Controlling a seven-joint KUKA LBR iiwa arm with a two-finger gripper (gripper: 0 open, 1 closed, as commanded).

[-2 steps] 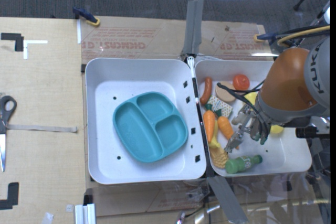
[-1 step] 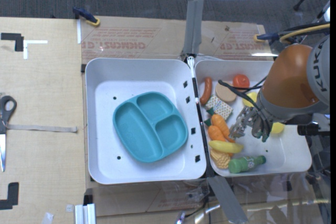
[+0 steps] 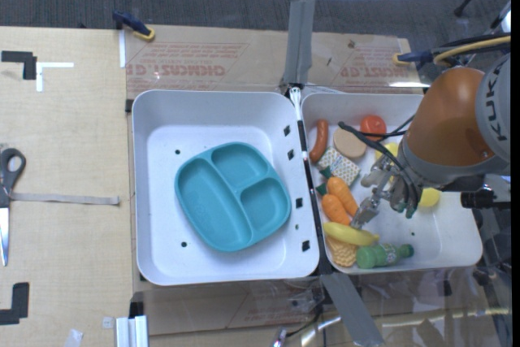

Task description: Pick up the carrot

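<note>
Orange-banded arm point(image 3: 451, 130) fills the right bin point(image 3: 467, 244) at three o'clock; going left to right, the tray point(image 3: 233, 195) sits in the left bin, then the carrot point(image 3: 340, 193) by the divider, long axis ten-to-four o'clock; probably light, stiff, smooth plastic, best pinched mid-body; gripper point(image 3: 366, 214) beside it, jaw spread unclear

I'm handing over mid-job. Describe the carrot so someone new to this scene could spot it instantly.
Look in the right bin, along its left wall. The carrot lies about halfway down, above the banana, with the claw at its right. It is the only bright orange, tapered thing there; the sausage farther up is redder and slimmer.
</note>
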